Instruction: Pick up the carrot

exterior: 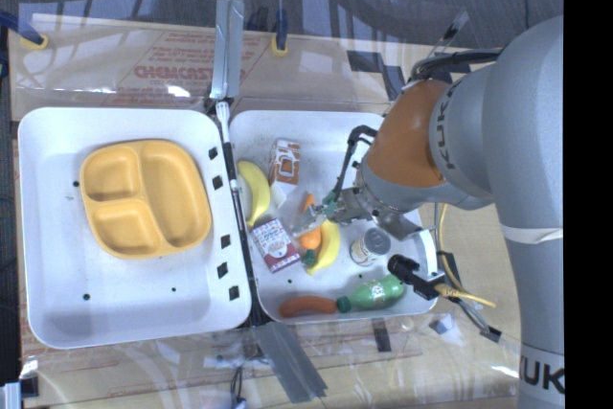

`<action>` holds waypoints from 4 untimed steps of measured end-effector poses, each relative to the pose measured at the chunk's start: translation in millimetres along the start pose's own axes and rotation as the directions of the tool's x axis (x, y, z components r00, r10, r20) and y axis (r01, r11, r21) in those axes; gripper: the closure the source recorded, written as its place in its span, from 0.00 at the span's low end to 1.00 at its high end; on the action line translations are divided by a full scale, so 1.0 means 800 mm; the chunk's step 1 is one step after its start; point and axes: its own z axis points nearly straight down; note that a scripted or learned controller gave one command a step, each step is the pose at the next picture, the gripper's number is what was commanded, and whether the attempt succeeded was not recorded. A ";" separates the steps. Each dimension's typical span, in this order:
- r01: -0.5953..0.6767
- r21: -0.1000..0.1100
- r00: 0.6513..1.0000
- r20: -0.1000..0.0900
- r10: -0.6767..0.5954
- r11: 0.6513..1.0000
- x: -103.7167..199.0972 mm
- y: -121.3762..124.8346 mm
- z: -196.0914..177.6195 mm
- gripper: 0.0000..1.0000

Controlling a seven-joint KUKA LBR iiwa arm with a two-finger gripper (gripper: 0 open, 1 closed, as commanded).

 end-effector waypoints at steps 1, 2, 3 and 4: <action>0.268 -0.004 0.963 0.008 -0.268 0.963 0.017 0.026 -0.003 0.00; 0.105 -0.002 0.994 0.001 -0.105 0.994 0.090 -0.024 -0.126 0.00; 0.109 0.000 0.994 0.000 -0.109 0.994 0.025 -0.019 0.000 0.00; 0.114 0.001 0.994 0.000 -0.114 0.994 0.025 -0.018 -0.013 1.00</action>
